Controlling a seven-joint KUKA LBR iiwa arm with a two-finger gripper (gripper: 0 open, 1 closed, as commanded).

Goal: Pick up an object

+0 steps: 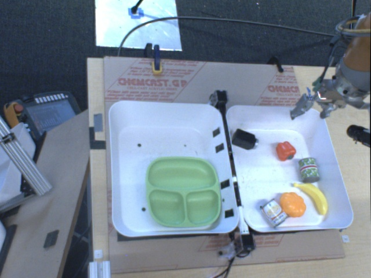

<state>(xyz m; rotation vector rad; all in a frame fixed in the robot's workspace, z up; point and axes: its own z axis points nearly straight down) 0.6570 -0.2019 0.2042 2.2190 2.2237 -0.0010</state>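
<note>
Bins first: you have two shallow white ones side by side on the bench, the left bin [124,126] holding a green divided plate [183,191] with three compartments toward its lower half, the right bin [339,172] holding all the loose items. Look along the upper right of the frame and you find the arm's claw [313,106] hanging over the far rim of the right bin, its two fingers spread apart with nothing between them. Below it and to the left, a black block-shaped object [244,138] lies near the divider between the bins. Right of that, near the middle of the right bin, sits a red pepper [285,150], apart from the black piece. Lower and further right you see a small can with a green label [309,169], standing just above a yellow banana [313,196] that curves along the bin's right side. At the lower edge of that bin an orange fruit-shaped toy [293,204] lies close beside the banana's left end, and a second small can [273,212] lies tilted, touching the orange piece on its left. None of these items is in contact with the claw. Black clips [219,148] run down the seam between the bins, and a yellow-handled clamp [156,59] grips the board at the top centre.
</note>
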